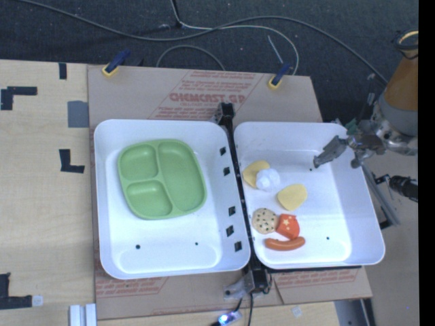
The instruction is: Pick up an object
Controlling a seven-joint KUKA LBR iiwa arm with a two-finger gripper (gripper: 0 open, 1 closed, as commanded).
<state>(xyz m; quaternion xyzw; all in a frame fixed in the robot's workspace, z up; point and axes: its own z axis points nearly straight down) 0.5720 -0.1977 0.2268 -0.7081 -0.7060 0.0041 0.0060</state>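
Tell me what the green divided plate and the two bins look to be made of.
Green divided plate: likely molded plastic, matte with a soft sheen, rounded compartment ridges in one uniform color. Left bin and right bin: probably thin plastic, smooth, slightly glossy white with curved, rolled rims; sheet metal cannot be ruled out.

Glossy white plastic bins (109, 202)
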